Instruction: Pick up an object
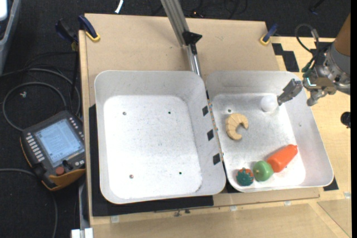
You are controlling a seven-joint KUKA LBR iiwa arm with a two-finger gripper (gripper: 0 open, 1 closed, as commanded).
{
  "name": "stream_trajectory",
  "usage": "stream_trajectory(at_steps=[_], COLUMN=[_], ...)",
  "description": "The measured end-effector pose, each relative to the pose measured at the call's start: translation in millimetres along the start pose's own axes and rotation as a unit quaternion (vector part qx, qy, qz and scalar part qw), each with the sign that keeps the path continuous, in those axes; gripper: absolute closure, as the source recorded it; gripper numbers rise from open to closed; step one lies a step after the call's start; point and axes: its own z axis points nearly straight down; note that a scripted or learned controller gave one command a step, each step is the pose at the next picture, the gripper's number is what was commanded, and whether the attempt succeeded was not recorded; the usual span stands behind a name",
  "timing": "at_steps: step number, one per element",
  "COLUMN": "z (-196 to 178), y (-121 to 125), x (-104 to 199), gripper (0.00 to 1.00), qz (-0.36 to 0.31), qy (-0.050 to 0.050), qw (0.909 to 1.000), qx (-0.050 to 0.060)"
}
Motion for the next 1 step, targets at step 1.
stream_trajectory(at_steps=[1], z=[-2.4], y=[0.5], x=[0.2], gripper=[0.0], qz=[-0.001], qy=[-0.001], qw=[1.0], qx=[-0.002])
